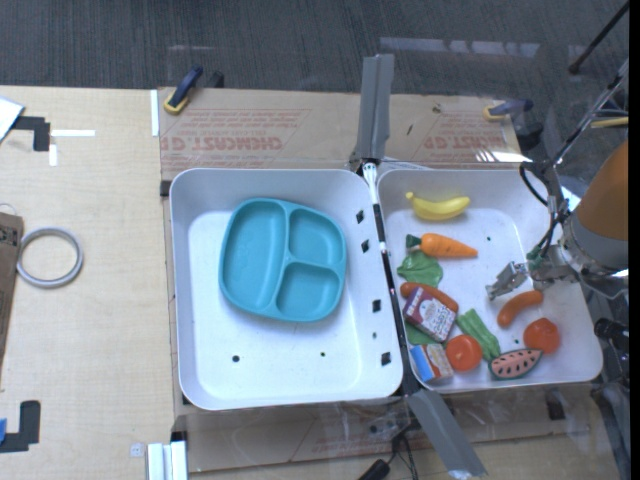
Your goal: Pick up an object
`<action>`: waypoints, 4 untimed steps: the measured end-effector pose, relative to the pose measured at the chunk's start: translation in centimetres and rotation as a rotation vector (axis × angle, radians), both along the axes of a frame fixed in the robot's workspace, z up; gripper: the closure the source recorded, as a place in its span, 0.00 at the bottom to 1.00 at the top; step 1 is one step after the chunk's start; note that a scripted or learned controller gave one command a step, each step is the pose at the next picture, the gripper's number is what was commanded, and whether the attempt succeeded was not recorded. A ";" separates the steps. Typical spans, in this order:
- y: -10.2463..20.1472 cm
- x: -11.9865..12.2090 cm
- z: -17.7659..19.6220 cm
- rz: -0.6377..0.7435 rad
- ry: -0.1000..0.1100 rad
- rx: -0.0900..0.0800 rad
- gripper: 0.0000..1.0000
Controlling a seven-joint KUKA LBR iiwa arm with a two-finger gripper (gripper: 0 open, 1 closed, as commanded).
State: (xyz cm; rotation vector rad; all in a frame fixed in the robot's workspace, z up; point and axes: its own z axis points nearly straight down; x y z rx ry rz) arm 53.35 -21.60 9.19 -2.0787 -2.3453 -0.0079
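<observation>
Arm (606,208): cut off at the right edge.
Gripper (506,281): low over the right bin (500,200), beside the sausage (519,307); fingers spread, nothing between them.

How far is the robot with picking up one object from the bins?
Done: the gripper has reached into the right white bin, just above the small orange sausage-shaped toy. In hand: nothing shows between its fingers. Left: grasping and lifting; the yellow toy banana, orange toy carrot and the sausage toy all lie on the bin floor.

Camera setup: one fixed overhead view.
Looks down at a slant on two shallow white plastic bins (190,298); arm enters from 3 o'clock.
</observation>
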 end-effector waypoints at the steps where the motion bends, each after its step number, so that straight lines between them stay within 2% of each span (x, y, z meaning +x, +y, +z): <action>1: -0.2 0.0 0.9 -0.003 -0.003 -0.005 1.00; 2: 0.2 -4.7 14.3 -0.099 -0.002 -0.010 1.00; 3: -0.6 -5.6 4.9 -0.286 0.002 -0.009 1.00; 4: 8.9 -5.5 17.7 -0.247 -0.001 -0.010 1.00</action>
